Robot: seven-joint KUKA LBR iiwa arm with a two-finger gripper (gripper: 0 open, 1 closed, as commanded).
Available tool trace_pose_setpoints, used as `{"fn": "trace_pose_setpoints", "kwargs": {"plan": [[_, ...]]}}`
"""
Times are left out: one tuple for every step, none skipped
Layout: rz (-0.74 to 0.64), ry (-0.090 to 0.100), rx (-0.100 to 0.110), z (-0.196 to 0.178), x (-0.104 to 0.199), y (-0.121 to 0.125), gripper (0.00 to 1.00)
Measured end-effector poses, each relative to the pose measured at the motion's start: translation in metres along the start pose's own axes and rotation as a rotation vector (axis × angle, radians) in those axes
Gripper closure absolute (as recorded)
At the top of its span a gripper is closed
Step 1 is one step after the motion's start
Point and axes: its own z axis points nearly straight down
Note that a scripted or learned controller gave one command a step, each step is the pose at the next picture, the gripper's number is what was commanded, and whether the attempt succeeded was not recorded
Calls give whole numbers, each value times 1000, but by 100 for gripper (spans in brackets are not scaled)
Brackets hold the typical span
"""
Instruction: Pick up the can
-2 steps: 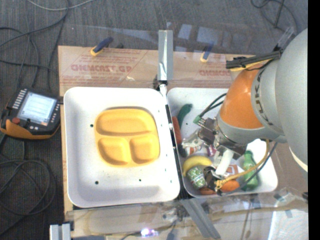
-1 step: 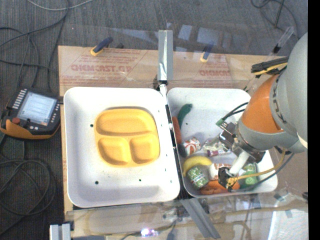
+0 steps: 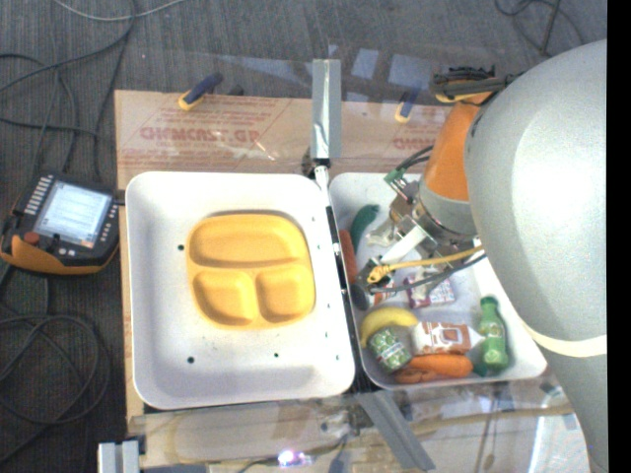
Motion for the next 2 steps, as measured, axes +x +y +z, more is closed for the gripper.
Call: {"fn": "trace_pose_setpoints", "kwargs": {"plan": [[31, -1, 3, 1, -20, -80, 0], [30, -7, 5, -7, -20, -80, 100]]}}
